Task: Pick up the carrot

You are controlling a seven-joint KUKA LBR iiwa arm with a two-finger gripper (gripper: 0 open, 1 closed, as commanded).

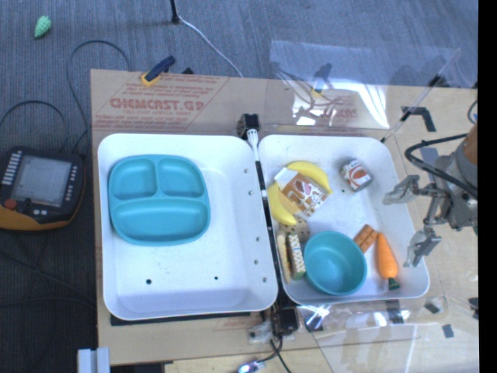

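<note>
We find the carrot (386, 256) lying in the right-hand bin (334, 144), close to that bin's right wall and toward its near corner, with its orange body running roughly along the wall and its dark green stub pointing at the near edge. Just to its left lies a small orange-brown stick-shaped snack (365, 237), nearly touching it, and next to that sits a teal bowl (335, 264), upright and open. Left of the bowl we see a small wrapped bar (294, 256) lying against the bin's left side. Farther back in the same bin rests a banana (289, 193) with an orange-and-white packet (302, 193) lying across it, and a small can (356, 175) lies on its side near the back right.

The gripper (414, 218) hangs at the right rim of this bin, just beside the carrot but apart from it. Its two fingers (401, 189) are spread wide, one toward the back and one toward the front, with nothing between them.

The left-hand bin (124, 286) holds a teal divided plate (158, 198) in its back half. On the floor to the left of the bench we see a teach pendant (36, 188) with its cable.
</note>
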